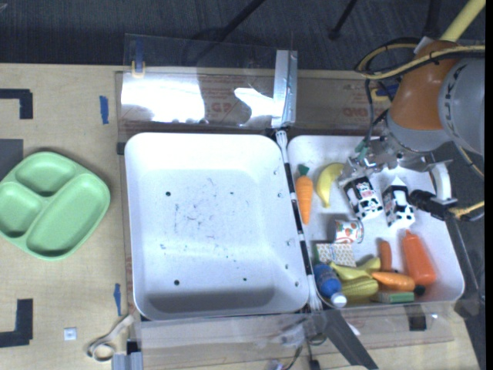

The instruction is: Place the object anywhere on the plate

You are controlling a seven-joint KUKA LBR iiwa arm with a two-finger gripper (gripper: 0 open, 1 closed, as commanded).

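The green plate [51, 205], split into three compartments, lies on the wooden bench at the far left, outside both bins. My gripper [384, 208] hangs low over the right bin [451, 230], near its back half. Its two black-and-white fingers [369, 200] stand apart and open, with bare bin floor between them. A yellow banana [330, 182] and an orange carrot [305, 194] lie just left of the gripper. A small carton with a strawberry print [348, 232] sits just in front of it.
The right bin's front holds an orange bottle [418, 259], a blue bottle [329, 280], yellow toy food [356, 273] and another carrot [394, 280]. The left bin [208, 222] lies between gripper and plate. A clear panel [204, 91] stands behind it.
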